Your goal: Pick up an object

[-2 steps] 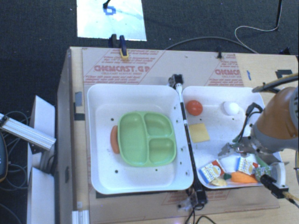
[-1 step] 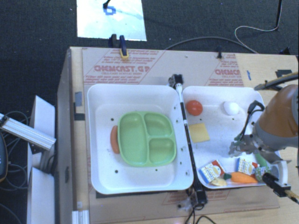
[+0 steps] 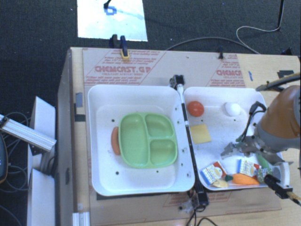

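The tool [image 3: 235, 149] hangs low over the right bin [image 3: 214, 98], toward its near right part, at the end of the grey arm with its orange band [image 3: 282, 112] that comes in from the right. Whether it is spread or pressed together cannot be told from this slant, and nothing is seen pinched in it.

Just near of the tool, along the bin's near edge, lie several small things close together: a white packet with a picture on it [image 3: 212, 173] to the near left of the tool, a blue and white packet [image 3: 245, 166] just near of it, and an orange carrot [image 3: 244, 178] at the very edge. A green piece [image 3: 262, 163] lies to the right of the blue and white packet.

To the left of the tool, a little farther back, a yellow flat slice [image 3: 201, 133] lies apart from it. Farther back still are a red tomato [image 3: 195, 108] and a white egg-like ball [image 3: 232, 108], both well apart from the tool.

The left bin [image 3: 101, 102] holds a green divided plate [image 3: 147, 139] with an orange sausage [image 3: 114, 141] touching its left side. Both bins rest on the worktop [image 3: 141, 65].
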`<state>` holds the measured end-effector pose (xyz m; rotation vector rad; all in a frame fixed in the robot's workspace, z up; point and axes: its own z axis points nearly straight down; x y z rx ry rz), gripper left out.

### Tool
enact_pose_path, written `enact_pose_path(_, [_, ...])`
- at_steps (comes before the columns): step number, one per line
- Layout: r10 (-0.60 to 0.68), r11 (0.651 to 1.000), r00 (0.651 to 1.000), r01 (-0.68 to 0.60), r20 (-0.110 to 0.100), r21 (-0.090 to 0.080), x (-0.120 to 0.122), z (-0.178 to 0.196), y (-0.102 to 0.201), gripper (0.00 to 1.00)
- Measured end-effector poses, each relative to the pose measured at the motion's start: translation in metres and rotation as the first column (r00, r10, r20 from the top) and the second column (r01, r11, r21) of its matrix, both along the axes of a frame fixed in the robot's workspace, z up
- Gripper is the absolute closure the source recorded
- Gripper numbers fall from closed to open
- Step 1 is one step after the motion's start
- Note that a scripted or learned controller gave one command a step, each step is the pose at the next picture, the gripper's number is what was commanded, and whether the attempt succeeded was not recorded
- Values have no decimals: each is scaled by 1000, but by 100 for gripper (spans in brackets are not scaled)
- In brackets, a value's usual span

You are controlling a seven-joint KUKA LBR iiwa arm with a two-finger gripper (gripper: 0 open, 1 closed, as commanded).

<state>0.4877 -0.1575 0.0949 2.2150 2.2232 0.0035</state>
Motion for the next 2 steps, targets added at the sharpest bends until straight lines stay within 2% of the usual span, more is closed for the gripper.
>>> enact_pose_path(1, [2, 1000, 1000, -2, 3, -1, 1, 10, 0, 100])
enact_pose_path(2, [2, 1000, 1000, -2, 3, 0, 1, 10, 0, 0])
